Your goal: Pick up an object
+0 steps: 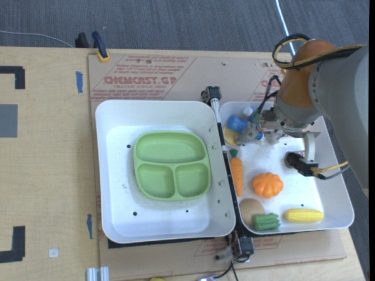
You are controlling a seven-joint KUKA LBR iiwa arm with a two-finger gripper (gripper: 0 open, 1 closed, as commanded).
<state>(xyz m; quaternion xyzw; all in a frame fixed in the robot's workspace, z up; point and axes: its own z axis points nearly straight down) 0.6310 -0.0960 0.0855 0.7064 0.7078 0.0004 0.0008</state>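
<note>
I am hovering my gripper (258,130) at the far-left corner of the right bin (340,212), just short of the blue object (236,123), though how my grip stands I cannot tell. Next I am judging a short, careful descent onto it, since nearer the corn (303,216), green piece (266,222), pumpkin (268,185) and carrot (236,175) are lying clear while the bin's far wall is crowding the target

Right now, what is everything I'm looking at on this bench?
Bins: 2, white, side by side: left bin, right bin.
Divided plate: 1, light green, in left bin.
Carrot: 1, orange, right bin's left edge.
Pumpkin: 1, orange, right bin middle.
Corn cob: 1, yellow, right bin front.
Green vegetable: 1, green, right bin front-left.
Tan round thing: 1, beside the green vegetable.
Blue item: 1, right bin back-left.
Arm: 1, grey with orange band, over right bin.
Gripper: 1, near blue item.
</note>
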